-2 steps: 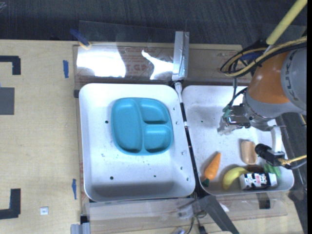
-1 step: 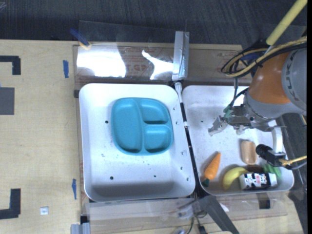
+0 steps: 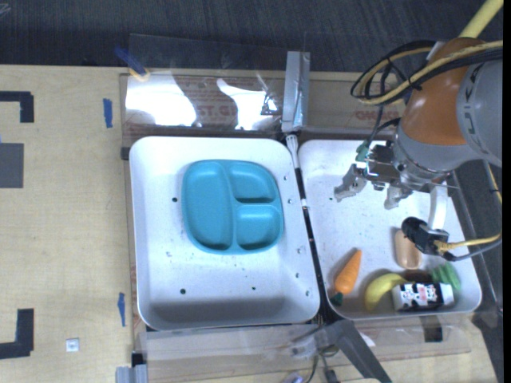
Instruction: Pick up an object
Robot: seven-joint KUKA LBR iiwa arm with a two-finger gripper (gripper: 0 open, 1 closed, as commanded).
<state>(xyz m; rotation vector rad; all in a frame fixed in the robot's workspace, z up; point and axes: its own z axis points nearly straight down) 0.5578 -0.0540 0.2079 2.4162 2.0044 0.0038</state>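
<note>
Wooden bench (image 3: 56,238) bearing two white bins: left bin (image 3: 152,286) with a blue divided plate (image 3: 231,206), right bin (image 3: 323,214) with toys heaped in its near right corner. Gripper (image 3: 370,188) hanging over bare floor at the far end, fingers spread, nothing between them. Carrot (image 3: 347,271) well apart, nearer the camera: probably light, stiff, slippery plastic; best pinched across its thick middle.

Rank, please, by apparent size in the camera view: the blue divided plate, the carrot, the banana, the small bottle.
1. Blue divided plate, clearly the largest.
2. Carrot, banana and small bottle look alike in size; the banana and bottle overlap, so I would not rank these three.
</note>
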